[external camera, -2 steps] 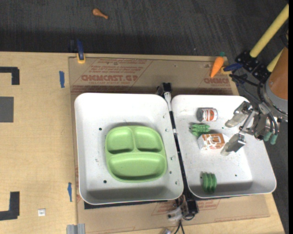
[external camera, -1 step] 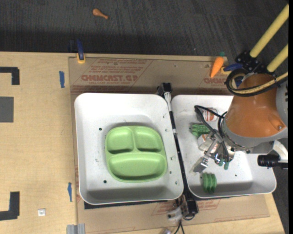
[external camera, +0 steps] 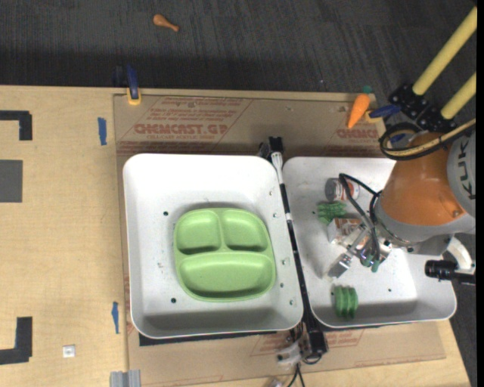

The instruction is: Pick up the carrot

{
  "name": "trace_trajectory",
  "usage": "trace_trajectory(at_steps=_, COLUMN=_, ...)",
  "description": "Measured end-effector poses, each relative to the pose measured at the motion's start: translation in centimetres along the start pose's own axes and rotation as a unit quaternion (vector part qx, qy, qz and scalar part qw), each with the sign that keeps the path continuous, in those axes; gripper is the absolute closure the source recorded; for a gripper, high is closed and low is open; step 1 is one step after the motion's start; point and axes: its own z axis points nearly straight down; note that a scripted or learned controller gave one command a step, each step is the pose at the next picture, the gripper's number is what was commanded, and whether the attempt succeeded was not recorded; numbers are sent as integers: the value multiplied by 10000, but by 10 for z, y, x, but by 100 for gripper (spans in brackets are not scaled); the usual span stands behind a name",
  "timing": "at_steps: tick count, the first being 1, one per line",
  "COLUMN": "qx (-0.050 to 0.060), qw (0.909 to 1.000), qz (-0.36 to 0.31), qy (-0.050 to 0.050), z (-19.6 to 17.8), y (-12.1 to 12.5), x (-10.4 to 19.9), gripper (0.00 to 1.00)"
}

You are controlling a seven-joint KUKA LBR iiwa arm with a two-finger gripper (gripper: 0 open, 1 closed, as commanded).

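The carrot (external camera: 358,108), small and orange with a green top, lies on the cardboard bench just beyond the far edge of the right bin (external camera: 435,306). My gripper (external camera: 353,251) is low inside the right bin, well nearer the front than the carrot, among small items. The orange-banded wrist (external camera: 420,189) covers the bin's right part. Nothing orange shows at the gripper.
A green divided plate (external camera: 223,253) sits in the left bin (external camera: 144,227). The right bin holds a green ridged piece (external camera: 345,300), a green leafy piece (external camera: 329,212) and a small can (external camera: 335,189). Yellow-handled clamps (external camera: 423,91) stand at the back right. Another orange object (external camera: 165,23) lies on the floor.
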Motion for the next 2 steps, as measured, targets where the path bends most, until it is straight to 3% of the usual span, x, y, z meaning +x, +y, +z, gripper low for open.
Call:
trace_trajectory(at_steps=1, qx=-5, qw=9997, qz=258, qy=-26, z=14, y=-72, x=-39, gripper=0)
trace_trajectory(at_steps=2, qx=0, qw=9943, qz=1062, qy=6, z=-3, y=-43, x=10, gripper=0)
